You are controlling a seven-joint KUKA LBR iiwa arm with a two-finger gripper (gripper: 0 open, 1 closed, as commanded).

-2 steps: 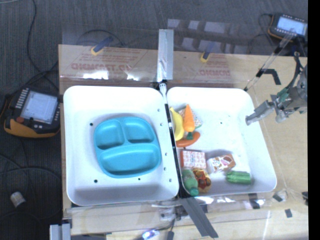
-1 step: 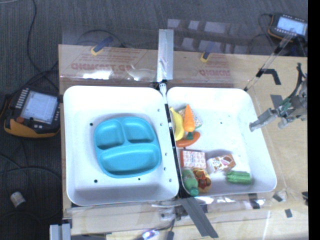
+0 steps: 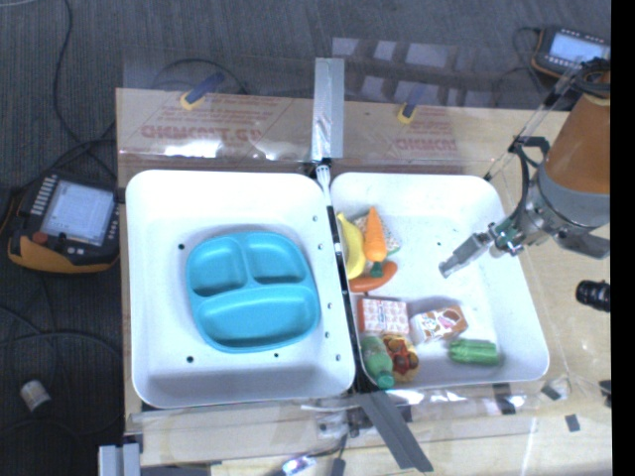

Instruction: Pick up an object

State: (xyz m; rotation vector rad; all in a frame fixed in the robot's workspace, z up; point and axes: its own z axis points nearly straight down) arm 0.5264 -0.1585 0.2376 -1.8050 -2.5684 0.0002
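While the fingers point(image 3: 451, 264) hung over bare floor of the right bin point(image 3: 496, 296), their spread too blurred to tell, nothing was gripped; the carrot point(image 3: 374, 234), green cucumber point(image 3: 473, 350) and packets lay untouched, so the pick remained undone.

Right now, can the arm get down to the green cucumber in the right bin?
Probably yes: the green cucumber lies apart from the other food near the bin's front right, nothing on top, and the tool hangs above that bin.

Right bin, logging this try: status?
Gripper over right bin, holding nothing. Toy food clustered along left wall, untouched. Nothing in the way.
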